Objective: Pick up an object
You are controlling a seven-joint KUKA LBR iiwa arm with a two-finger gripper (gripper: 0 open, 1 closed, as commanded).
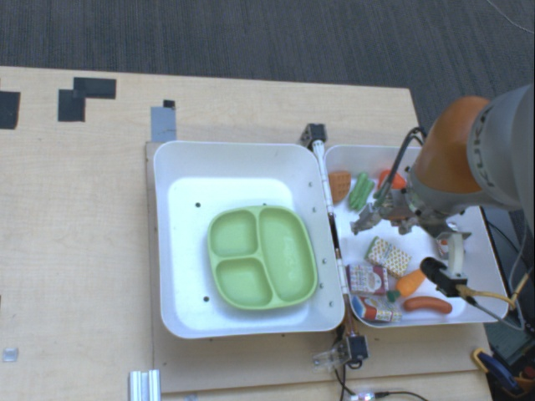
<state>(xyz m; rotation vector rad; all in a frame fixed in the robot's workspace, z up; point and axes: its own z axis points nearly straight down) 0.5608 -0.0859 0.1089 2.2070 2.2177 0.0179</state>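
End effector (pixel 368 221), grip I cannot tell, hangs over the right bin (pixel 493 249); the box (pixel 389 256) looks light, stiff; pinch its sides.

The arm (pixel 501 144) was a thick, rounded grey body with a broad orange band (pixel 447 153) above the wrist. Below the band sat a darker metal wrist block, and a thin dark cable (pixel 407 150) looped from it. The gripper (pixel 368 221) was small, grey metal, of angular parts.
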